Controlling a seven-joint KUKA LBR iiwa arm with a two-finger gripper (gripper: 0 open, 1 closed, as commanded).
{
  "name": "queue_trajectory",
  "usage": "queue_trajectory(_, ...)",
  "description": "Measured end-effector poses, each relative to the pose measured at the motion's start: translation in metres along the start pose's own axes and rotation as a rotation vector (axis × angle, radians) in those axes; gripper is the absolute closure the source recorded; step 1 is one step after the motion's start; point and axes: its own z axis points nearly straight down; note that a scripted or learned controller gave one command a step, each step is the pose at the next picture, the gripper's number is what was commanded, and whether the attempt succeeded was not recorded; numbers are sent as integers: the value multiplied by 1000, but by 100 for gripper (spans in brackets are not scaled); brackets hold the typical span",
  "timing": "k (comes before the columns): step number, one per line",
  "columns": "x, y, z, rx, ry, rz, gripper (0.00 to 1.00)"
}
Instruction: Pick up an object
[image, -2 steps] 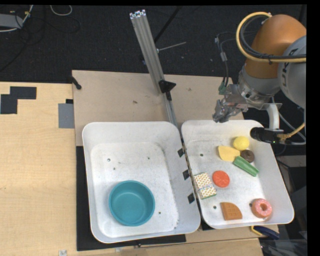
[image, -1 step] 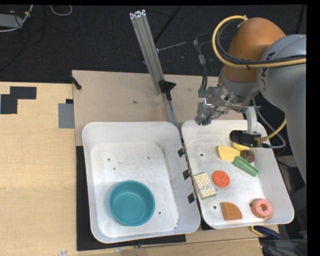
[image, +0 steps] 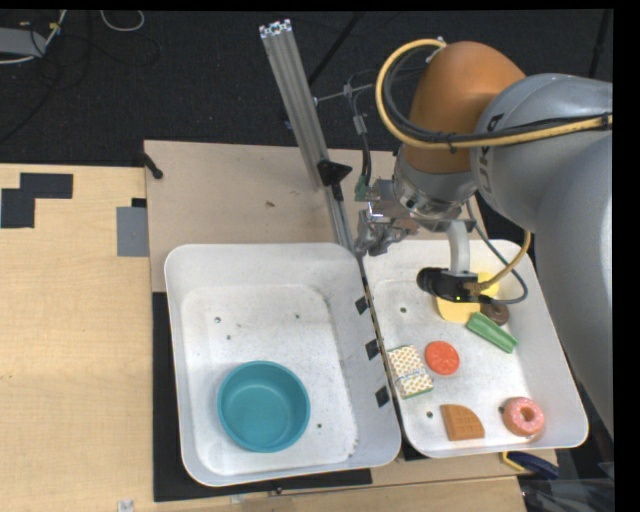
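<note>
The right bin (image: 560, 400) holds several small items: a red round piece (image: 442, 358), a checkered block (image: 409, 370), a green stick (image: 490, 332), a yellow piece (image: 462, 309), a brown wedge (image: 461, 423) and a pink doughnut (image: 523, 416). A teal bowl (image: 262, 405) sits in the near part of the left bin (image: 190, 300). My gripper (image: 377, 237) hangs over the far left corner of the right bin, close to the wall between the bins. It is well apart from all the items, and nothing shows in its grasp.
A slanted aluminium rail (image: 305, 120) runs down from the back to the divider beside the gripper. The arm's large grey body covers the bench's right side. Black clips (image: 372, 348) line the shared bin wall.
</note>
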Motion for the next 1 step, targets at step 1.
queue_trajectory(1, 47, -3, -11, -2, -1, 0, 100)
